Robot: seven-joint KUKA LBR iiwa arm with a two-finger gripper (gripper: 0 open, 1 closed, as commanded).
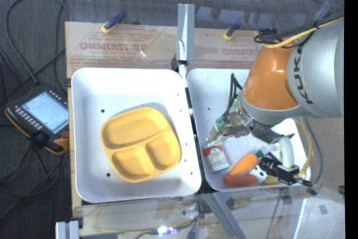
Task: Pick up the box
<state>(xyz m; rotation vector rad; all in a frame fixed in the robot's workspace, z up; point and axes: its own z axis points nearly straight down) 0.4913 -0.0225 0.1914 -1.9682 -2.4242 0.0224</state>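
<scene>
The arm (291, 73) reached into the right bin (210, 84) from 3 o'clock, its orange band above the wrist. The gripper (228, 129) sat low over the bin's middle; how it stood, and whether it had hold of anything, could not be told from this view. The box (216, 158), small with a red and white label, lay flat at 6 o'clock of the gripper, just beside it. A carrot (241, 165) lay at 3 o'clock of the box. The left bin (84, 92) held a yellow divided tray (141, 143).
</scene>
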